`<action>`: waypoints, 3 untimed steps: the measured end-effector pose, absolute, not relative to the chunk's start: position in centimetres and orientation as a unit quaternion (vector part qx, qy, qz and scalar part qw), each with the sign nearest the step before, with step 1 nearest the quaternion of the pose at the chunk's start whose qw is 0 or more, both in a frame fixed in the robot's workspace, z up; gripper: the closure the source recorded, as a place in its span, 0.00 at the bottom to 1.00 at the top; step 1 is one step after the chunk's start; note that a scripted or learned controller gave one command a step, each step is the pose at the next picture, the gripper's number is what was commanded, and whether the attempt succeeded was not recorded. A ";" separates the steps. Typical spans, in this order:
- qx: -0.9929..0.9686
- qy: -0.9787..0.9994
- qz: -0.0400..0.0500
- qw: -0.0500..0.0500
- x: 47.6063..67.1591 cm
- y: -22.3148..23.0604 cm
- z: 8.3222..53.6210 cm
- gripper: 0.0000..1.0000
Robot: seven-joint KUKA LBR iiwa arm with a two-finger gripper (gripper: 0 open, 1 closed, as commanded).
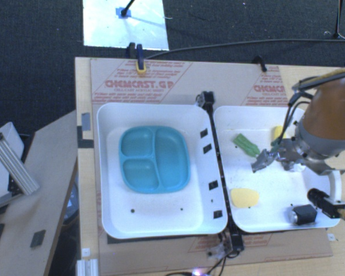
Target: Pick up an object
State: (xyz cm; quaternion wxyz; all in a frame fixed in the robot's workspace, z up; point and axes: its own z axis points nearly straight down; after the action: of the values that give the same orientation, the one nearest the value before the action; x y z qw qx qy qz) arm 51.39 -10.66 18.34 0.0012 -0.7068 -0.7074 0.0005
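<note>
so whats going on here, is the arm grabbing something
The grey and orange arm has its gripper down in the right bin, beside a green object. Nothing is visibly held between its fingers. A yellow piece lies nearer the front, another yellow item sits by the arm, and a blue divided plate rests in the left bin.

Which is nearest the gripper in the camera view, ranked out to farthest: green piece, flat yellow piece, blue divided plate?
From the gripper:
1. Green piece, right bin, just up and left of the fingertips.
2. Flat yellow piece, right bin, below the gripper near the front edge.
3. Blue divided plate, left bin, across the divider.
</note>
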 end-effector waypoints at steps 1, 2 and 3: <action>-0.707 -0.707 0.001 0.002 50.4 -10.6 13.5 0.00; -0.707 -0.707 -0.001 -0.001 50.6 -10.6 14.9 1.00; -0.706 -0.708 -0.002 -0.004 50.5 -11.0 21.2 1.00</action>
State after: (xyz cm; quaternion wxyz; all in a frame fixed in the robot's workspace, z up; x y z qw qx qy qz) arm 50.49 -10.97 21.19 -0.0035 -0.7058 -0.7084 -0.0023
